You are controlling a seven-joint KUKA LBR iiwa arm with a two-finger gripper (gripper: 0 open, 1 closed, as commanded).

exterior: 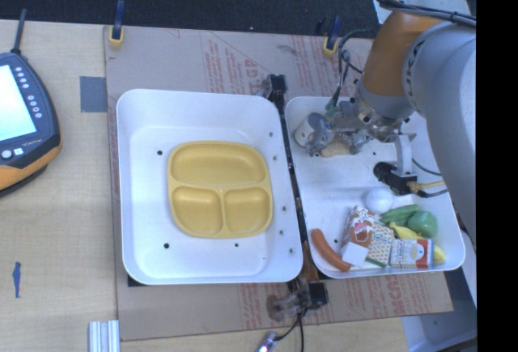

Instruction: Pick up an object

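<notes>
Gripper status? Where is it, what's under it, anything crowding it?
Gripper low at right bin's far-left corner, over a tan object; grasp unconfirmed. Rest of the objects piled at near end: white ball, sausage, cartons. Yellow tray in left bin.

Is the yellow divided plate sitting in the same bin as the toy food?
No, the yellow plate lies in the left bin, while the toy food is in the right bin.

The arm (441, 75) enters from the right edge of the tabletop, its large grey link filling the upper right and the orange band sitting just above the wrist. The wrist points down and toward the tabletop's left, placing the end effector (336, 136) low near the far edge of the tabletop, right of centre. Finger spacing cannot be resolved at this angle.
</notes>
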